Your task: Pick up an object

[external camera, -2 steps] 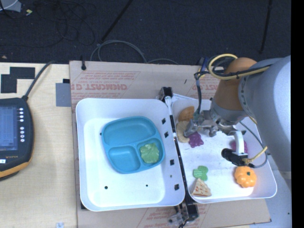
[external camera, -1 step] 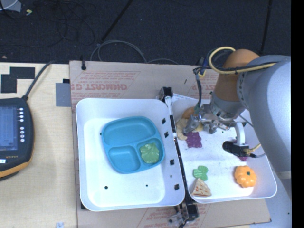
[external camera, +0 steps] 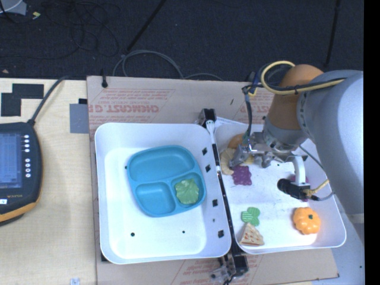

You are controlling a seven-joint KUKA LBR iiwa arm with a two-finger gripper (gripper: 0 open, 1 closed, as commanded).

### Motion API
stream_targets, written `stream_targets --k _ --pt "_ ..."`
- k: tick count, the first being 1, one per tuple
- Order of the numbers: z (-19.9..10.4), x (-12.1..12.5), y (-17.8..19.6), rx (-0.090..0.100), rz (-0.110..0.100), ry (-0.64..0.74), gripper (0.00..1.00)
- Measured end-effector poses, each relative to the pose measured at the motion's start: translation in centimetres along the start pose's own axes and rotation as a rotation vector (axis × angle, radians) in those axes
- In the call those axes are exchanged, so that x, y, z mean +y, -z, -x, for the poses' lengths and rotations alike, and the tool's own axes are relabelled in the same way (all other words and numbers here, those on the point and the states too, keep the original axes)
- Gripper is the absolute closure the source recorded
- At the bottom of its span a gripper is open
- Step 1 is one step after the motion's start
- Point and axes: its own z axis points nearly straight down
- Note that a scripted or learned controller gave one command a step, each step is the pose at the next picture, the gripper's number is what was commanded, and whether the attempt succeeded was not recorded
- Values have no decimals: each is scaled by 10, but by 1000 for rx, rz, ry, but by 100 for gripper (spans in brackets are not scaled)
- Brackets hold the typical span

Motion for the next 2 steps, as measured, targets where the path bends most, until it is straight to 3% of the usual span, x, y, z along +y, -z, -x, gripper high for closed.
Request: stream_targets --k 1,2 --pt "-3 5 0 -6 -14 4 0" --pt "-4 5 0 -6 -13 7 0"
